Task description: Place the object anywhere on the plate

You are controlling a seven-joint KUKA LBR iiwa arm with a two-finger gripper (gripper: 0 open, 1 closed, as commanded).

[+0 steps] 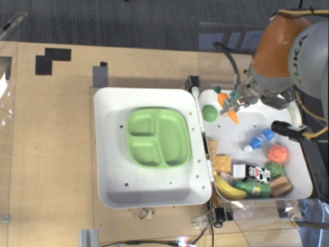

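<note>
Currently we see the end effector (235, 103) over the right bin (300, 161), apparently pinching the toy carrot (228, 107), which we judge light, rigid, slick plastic best gripped mid-body, well apart from the green plate (157, 138) in the left bin (110, 189).

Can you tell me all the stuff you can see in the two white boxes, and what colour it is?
plate: 1, light green with three sections, middle of the left bin
left bin: 1, white
right bin: 1, white
carrot: 1, orange, top left of the right bin, at the gripper's tip
ball: 1, green, left of the carrot
bottle: 1, blue, middle of the right bin
round toy: 1, pink-red, right of the bottle
cracker: 1, tan, lower left
banana: 1, yellow, bottom edge
gripper: 1, grey, over the carrot
arm: 1, grey and orange, from the right
</note>
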